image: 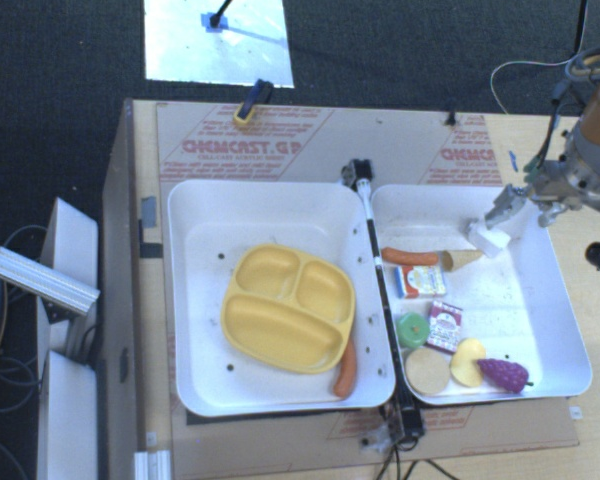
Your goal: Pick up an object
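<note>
Camera view. Your landmark is the yellow divided tray (pixel 290 308), which lies flat in the left bin (pixel 195 268) and takes up most of its floor. A reddish sausage (pixel 346 368) lies against the tray's near-right edge.

Everything else is right of the tray, across the rims, in the right bin (pixel 565 318). An orange sausage (pixel 412 257) lies end to end with a tan cone (pixel 463 259). Just nearer the camera is a small red-and-white carton (pixel 421 281). Nearer again are a green round piece (pixel 413 329) and a purple-and-white packet (pixel 444 327), which touch. Along the near wall are a tan disc (pixel 428 370), a yellow piece (pixel 467 361) and purple grapes (pixel 503 373).

These pieces crowd the tray side of the right bin, so a descent there risks touching two at once.

The arm (pixel 595 138) comes in from far right of the tray. The gripper (pixel 488 236) slants down toward the bin floor just beyond the cone's tip, angled as if to meet the cone.

You can't tell whether the gripper is apart or together; its pale tip blurs into the white bin. Nothing is visibly clamped in it. The cone looks like the target. It rests on the bin floor, so judge the pick not yet made.
</note>
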Robot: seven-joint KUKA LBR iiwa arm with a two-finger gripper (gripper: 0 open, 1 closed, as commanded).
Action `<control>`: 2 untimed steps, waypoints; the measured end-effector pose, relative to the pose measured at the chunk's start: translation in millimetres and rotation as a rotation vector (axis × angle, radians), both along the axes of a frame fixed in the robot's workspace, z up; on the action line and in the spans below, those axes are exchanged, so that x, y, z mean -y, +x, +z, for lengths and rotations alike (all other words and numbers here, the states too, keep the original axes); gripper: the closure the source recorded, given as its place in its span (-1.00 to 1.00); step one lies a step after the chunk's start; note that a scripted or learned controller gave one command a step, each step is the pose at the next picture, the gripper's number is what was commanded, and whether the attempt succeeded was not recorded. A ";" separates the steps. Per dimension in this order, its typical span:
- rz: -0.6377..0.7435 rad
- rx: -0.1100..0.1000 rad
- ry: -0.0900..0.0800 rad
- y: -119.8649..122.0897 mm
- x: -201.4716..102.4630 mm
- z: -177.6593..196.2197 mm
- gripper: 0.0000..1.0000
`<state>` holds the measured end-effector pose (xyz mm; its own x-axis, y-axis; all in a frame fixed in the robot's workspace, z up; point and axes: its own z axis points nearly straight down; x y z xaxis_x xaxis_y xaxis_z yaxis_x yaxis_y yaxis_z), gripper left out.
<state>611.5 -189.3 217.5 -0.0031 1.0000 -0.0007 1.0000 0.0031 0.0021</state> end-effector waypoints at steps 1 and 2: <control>0.002 -0.001 0.002 5.4 -47.7 -38.9 -1.00; -0.001 0.001 0.000 24.3 -47.8 -121.7 -1.00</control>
